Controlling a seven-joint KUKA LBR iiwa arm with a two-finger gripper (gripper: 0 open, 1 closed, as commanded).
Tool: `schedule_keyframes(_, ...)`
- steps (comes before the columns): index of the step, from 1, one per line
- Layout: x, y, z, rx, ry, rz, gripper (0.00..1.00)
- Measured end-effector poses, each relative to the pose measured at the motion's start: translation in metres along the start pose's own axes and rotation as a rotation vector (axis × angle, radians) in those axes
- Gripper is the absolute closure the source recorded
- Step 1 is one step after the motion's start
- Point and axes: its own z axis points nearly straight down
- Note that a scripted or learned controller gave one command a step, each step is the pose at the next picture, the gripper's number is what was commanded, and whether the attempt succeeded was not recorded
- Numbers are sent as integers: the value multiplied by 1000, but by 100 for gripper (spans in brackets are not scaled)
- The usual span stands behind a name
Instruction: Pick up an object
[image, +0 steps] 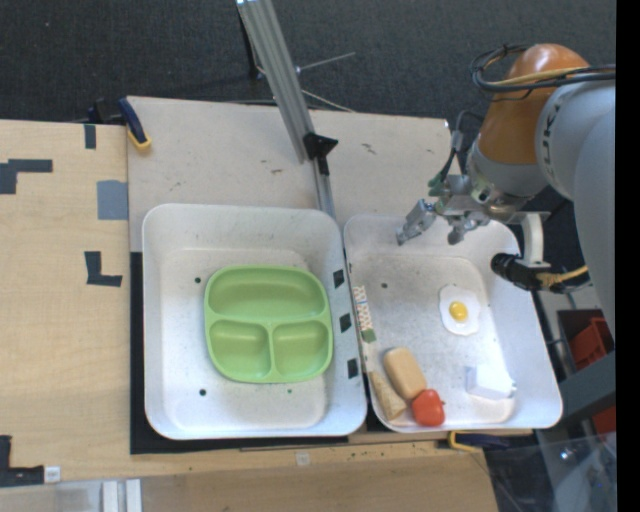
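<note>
Two white bins sit side by side on the counter. Left bin holds a green divided plate, lying flat near its centre. Right bin holds several candidate objects: a fried-egg toy toward the right side; a tan bread-roll piece near the front; a longer tan stick just beside it along the left wall; a red tomato-like piece touching the front end of the roll; a pale, translucent piece at the front right corner, hard to identify.

Arm enters from the right, orange band visible above the wrist. Pincer hangs over the far edge of the right bin, fingers spread apart, nothing between them. One fingertip points toward the bin's far left corner. All objects lie well apart from the pincer; the egg toy is the nearest.

A grey metal bar slants across the counter behind the bins.
</note>
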Motion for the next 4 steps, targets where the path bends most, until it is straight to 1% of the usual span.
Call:
schedule_keyframes(1,0,0,0,0,0,0,0)
schedule_keyframes(2,4,9,54,5,-1,-1,0)
schedule_keyframes(3,5,8,103,1,-2,0,0)
schedule_keyframes(4,5,9,90,0,-2,-2,100)
